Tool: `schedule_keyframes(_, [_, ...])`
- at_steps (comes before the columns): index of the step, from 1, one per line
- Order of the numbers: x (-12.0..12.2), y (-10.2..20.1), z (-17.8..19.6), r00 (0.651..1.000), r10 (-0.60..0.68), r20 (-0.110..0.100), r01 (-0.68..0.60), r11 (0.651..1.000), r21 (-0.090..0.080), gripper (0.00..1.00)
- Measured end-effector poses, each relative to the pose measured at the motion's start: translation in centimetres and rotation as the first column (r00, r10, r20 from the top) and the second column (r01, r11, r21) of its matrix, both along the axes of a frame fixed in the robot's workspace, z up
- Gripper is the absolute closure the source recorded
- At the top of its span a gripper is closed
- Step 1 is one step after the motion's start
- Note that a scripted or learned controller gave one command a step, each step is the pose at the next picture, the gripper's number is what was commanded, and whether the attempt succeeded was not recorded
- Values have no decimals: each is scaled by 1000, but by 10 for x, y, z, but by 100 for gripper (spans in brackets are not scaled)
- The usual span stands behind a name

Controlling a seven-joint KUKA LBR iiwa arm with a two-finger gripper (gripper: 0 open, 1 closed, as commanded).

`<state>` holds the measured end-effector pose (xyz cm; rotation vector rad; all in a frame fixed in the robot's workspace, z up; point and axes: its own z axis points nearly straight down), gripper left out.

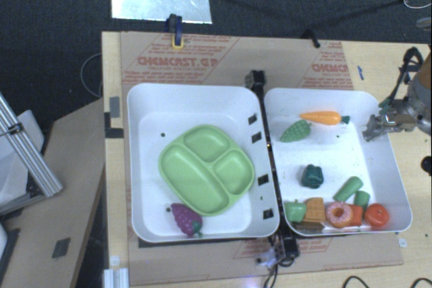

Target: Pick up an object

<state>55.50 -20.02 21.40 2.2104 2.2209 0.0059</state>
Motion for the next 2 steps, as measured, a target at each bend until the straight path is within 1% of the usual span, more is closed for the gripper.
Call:
schedule_keyframes(1, [1,0,11,1000,0,-5,0,1000,2,100])
schedule_keyframes(2, [1,43,10,1000,3,-6,-3,1000,4,100])
